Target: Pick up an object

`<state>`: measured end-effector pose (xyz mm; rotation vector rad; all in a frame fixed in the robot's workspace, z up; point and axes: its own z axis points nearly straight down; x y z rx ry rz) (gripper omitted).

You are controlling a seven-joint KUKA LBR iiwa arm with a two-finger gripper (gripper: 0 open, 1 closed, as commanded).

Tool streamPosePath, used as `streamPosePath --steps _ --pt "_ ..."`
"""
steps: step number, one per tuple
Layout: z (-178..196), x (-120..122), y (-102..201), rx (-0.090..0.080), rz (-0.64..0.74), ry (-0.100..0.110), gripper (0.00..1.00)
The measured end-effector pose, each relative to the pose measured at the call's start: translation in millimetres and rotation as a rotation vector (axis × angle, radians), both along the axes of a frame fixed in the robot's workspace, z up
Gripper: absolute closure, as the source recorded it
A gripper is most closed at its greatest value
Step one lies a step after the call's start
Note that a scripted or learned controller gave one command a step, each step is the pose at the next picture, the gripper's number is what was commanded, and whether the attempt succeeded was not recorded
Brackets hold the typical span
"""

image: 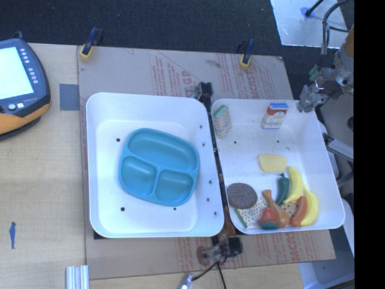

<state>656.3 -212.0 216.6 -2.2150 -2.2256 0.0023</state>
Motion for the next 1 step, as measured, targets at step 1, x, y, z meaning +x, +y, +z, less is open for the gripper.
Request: streamPosePath --steps 1 --pt "0.0 0.0 0.0 0.0 0.0 0.0 0.0"
